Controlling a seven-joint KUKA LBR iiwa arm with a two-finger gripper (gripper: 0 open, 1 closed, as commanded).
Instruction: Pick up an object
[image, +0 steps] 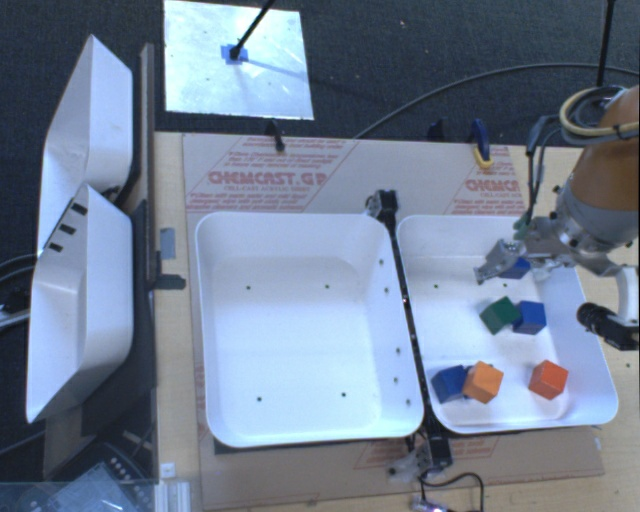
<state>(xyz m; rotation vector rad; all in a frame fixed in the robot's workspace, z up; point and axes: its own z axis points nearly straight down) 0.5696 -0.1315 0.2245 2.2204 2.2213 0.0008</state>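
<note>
Words in red, "CHEMCAST GP", run across the brown sheet (268, 177) behind the right bin (598, 400). Inside that bin, the gripper (503, 262) hangs near the back, pinching a small blue block (516, 267). I cannot tell which way the block points. Nearer the bin's front lie a green block (497, 315), two blue blocks (530, 317) and two orange blocks (483, 381).

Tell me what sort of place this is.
Probably a robotics lab test bench, not a home or shop: a robot arm reaches over two white bins, small coloured blocks lie in one, and cables trail across the dark floor.
</note>
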